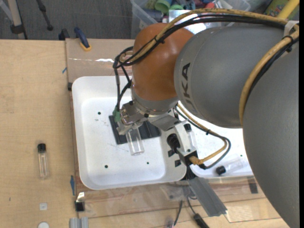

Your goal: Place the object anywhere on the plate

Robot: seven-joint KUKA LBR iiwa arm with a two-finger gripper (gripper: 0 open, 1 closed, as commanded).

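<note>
- Claw (127,120) hangs low over the middle of the left bin (88,96), under the orange wrist. I cannot tell whether it is wide, narrow or gripping, because the arm covers it from above.
- Vial (136,145) lies or hangs just at the claw's 5 o'clock. Its upper end meets the claw and its lower end points toward the bin's near wall. Whether it is gripped or only resting there is unclear.
- Plate (150,129) seems to be the dark flat slab under the claw, showing at the claw's 3 and 8 o'clock. The vial's upper part overlaps its near edge.
- To do this step well, I judge:
  - bring the vial toward 12 o'clock so that its whole length is over the slab, not half off the edge;
  - lower it until it is nearly flat before letting go, since a round tube will roll;
  - lift straight up afterwards so that it is not dragged off.
- The vial is a short, clear, glassy tube. It looks smooth and light, and slippery to hold.
- A second vial (42,160) lies well apart on the surface (28,103), at 9 o'clock from the bin.
</note>
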